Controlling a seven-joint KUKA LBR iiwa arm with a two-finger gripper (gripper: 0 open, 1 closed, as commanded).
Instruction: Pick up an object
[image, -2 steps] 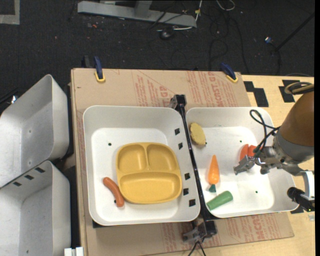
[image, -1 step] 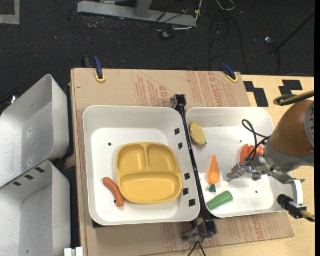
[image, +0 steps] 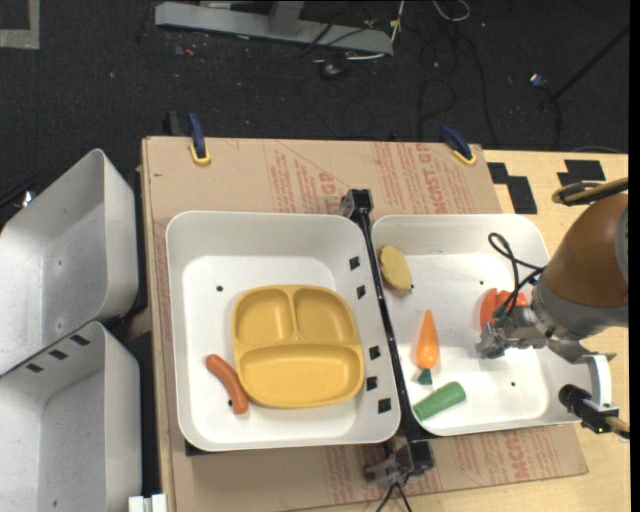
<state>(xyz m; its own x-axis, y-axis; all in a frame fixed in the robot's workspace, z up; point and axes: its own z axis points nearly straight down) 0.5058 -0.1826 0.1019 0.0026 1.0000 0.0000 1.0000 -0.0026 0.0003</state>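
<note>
Orange-red object (image: 489, 305) sits half hidden behind the gripper (image: 494, 342).

carrot (image: 427, 340) upright-lying, right bin centre | cucumber (image: 439, 399) near front edge | potato (image: 395, 268) by divider | sausage (image: 228, 383) left bin, beside tray

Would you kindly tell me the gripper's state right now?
Gripper: low in the right bin; open or shut cannot be told.
</note>
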